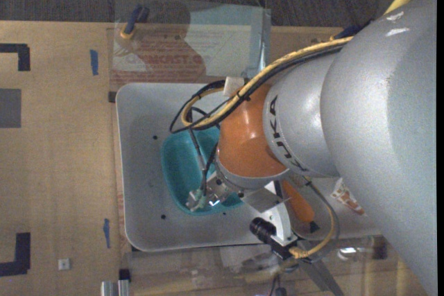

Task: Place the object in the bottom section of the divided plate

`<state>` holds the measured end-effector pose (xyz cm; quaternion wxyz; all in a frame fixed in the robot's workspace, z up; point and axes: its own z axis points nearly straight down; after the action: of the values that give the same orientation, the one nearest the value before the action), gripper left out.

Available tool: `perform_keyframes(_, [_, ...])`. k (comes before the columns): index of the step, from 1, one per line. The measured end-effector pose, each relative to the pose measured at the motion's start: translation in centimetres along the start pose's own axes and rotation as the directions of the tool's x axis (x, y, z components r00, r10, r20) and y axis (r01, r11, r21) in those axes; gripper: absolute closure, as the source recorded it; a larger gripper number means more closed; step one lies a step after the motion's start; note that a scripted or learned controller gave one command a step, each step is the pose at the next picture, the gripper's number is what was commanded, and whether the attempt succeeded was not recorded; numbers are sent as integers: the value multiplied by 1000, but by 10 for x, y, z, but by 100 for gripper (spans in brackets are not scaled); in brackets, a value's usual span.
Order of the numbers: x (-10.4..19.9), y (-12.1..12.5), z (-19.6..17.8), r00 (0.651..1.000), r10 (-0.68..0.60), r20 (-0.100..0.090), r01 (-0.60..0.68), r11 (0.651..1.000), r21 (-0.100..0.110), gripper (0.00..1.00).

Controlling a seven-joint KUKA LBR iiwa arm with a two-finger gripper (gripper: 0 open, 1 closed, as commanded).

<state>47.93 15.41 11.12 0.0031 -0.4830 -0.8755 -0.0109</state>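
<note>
Gripper (208,199) hangs low over the teal divided plate (179,170) at frame centre — whether it grips anything I cannot tell; placement probably under way, release unconfirmed.

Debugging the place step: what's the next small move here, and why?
Probably a short lift straight up to clear the view before committing. The claw sits low over the teal divided plate in the white bin, but the arm's orange band covers most of the plate, so I can't tell which section lies beneath, or whether any object is held.
</note>
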Motion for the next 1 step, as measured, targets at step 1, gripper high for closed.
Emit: perform_keyframes(1, [11,22,-105,981,-192,14,192,981,17,0])
